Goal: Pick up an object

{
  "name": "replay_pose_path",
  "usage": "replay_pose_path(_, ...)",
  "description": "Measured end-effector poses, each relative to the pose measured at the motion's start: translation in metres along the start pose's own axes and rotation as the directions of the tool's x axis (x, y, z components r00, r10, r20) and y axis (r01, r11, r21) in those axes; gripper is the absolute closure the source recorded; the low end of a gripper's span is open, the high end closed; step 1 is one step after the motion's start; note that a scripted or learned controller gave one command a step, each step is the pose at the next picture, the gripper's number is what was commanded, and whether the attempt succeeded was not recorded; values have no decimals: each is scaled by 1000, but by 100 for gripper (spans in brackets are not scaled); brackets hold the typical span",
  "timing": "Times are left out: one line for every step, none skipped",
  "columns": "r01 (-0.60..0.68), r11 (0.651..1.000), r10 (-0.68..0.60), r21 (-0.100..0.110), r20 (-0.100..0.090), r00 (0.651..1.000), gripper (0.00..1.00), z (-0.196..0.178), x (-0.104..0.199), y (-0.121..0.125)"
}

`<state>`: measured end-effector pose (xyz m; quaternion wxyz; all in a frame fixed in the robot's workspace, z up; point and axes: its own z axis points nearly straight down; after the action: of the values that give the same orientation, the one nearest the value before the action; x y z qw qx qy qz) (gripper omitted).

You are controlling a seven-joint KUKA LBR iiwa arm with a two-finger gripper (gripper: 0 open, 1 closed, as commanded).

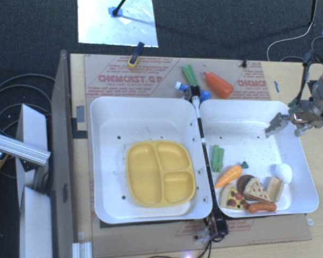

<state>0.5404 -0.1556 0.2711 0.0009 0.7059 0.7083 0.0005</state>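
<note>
Overhead, two shallow white plastic bins sit side by side on a cardboard-lined bench. The left bin (105, 144) carries a yellow three-compartment plastic tray (160, 172) near its middle. The right bin (299, 160) has toy food gathered in its near part: an orange plastic carrot (228, 175), a green block (217, 158) just beside the divider, a pizza slice (235, 198), a brown-and-cream cake wedge (254, 187), a red sausage (261, 207) and a white egg (282, 172). At the right edge, the grey arm's two-finger gripper (280, 123) hangs over the far right part of that bin, well apart from the pile, fingers spread with nothing between them. Beyond the bins lies an orange-red toy pepper (218, 84) on the cardboard.
</note>
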Motion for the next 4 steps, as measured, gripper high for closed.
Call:
replay_pose_path(4, 1000, -4, 15, -6, 1000, 0, 134, 46, -18)
replay_pose_path(-2, 1000, 2, 3, -2, 1000, 0, 189, 71, -34)
replay_pose_path(-3, 1000, 3, 0, 0, 1000, 0, 187, 68, -29)
replay_pose_path(-3, 1000, 3, 1, -1, 1000, 0, 187, 67, -32)
